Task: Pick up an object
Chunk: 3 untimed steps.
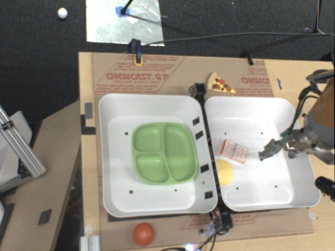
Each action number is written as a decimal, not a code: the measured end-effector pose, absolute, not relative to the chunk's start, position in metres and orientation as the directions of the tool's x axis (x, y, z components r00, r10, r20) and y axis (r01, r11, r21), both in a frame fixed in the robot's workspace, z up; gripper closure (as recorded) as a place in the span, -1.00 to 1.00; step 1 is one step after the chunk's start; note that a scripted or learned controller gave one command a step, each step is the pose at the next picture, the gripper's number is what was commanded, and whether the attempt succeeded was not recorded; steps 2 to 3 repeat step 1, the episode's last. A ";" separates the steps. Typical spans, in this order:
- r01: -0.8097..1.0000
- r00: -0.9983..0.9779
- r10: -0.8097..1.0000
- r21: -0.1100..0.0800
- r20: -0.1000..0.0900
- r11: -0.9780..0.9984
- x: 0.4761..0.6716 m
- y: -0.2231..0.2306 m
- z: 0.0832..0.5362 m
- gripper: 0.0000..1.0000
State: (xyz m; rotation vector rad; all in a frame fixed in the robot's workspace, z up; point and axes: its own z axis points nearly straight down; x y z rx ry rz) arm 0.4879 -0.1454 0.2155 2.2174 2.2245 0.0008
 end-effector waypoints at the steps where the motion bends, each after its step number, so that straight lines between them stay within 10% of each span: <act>1: 1.000 -0.001 1.000 0.000 0.001 0.001 0.488 -0.150 0.155 -1.00; 3: 1.000 -0.001 1.000 0.000 0.001 0.001 0.488 -0.150 0.155 -1.00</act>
